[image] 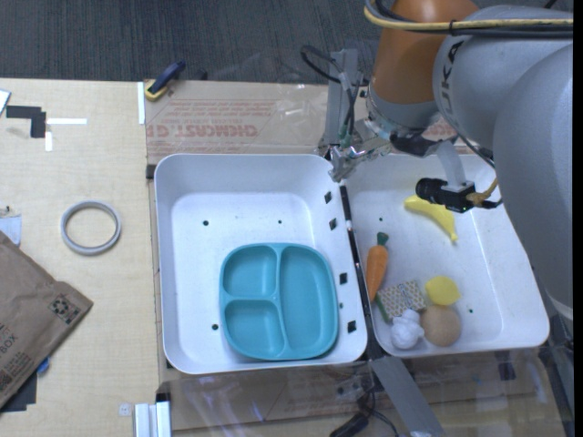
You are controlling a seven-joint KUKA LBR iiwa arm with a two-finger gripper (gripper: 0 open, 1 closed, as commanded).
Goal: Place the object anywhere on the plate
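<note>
Probably light, stiff and smooth, the carrot lies in the right bin, beside the plate's bin; grip its thick middle. Gripper hovers above; open or closed, cannot tell.

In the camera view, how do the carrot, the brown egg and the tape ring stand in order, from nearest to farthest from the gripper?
Measured from the gripper, at the far side of the bins:
1. carrot, in the right bin, along its left wall.
2. brown egg, same bin, at its near edge.
3. tape ring, on the bench, left of both bins.
</note>
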